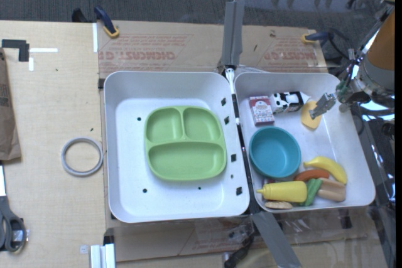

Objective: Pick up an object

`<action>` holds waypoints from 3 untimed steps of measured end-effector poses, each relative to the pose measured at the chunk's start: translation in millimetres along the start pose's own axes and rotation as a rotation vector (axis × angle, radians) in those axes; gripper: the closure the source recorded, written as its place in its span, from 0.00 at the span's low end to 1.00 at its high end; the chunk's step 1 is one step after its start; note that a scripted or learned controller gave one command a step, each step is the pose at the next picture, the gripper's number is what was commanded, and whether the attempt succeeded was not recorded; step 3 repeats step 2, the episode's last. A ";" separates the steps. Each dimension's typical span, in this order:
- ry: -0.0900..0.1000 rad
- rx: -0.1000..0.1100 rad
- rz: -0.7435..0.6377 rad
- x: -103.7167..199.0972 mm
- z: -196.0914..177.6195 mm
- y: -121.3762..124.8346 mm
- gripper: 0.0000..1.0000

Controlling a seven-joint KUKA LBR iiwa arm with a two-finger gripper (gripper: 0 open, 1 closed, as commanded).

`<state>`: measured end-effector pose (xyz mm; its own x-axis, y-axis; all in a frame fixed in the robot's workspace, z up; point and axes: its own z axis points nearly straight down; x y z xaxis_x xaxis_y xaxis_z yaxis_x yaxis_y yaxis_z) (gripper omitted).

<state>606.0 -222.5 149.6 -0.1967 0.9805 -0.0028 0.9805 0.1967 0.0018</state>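
The right bin holds several toys. A small red box and a black-and-white cow lie near its far wall. Beside them, at the far right, is a pale yellow piece. My gripper reaches in from the right and hangs right at that piece's upper right edge, partly covering it. A blue bowl stands in the middle. A banana, a yellow squeeze bottle, an orange-and-green carrot and a tan sausage crowd the near right corner.
The left bin holds a green divided plate. A grey metal post rises behind the seam between the bins. On the bench to the left lie a tape ring and scissors.
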 end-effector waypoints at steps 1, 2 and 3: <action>0.003 0.003 0.032 20.2 58.3 2.0 0.00; 0.014 0.014 0.151 2.4 57.2 41.3 0.00; 0.014 0.014 0.151 2.4 57.2 41.3 0.00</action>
